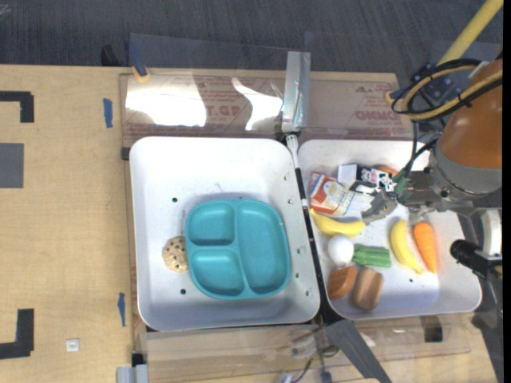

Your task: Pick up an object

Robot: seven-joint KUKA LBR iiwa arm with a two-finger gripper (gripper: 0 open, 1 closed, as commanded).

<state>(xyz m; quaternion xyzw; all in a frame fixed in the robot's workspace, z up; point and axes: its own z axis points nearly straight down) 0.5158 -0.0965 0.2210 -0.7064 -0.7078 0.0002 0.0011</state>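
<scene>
Gripper (382, 206) hovers mid-right of frame over right white bin (459, 298), above curved yellow plastic banana (337, 225); I judge fingers spread, grasping nothing, staged for descent.

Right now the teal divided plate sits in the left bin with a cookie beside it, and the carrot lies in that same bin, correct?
Not quite. The teal divided plate and the cookie are in the left bin, but the carrot lies in the right bin, next to a banana, as the camera view shows.
</scene>
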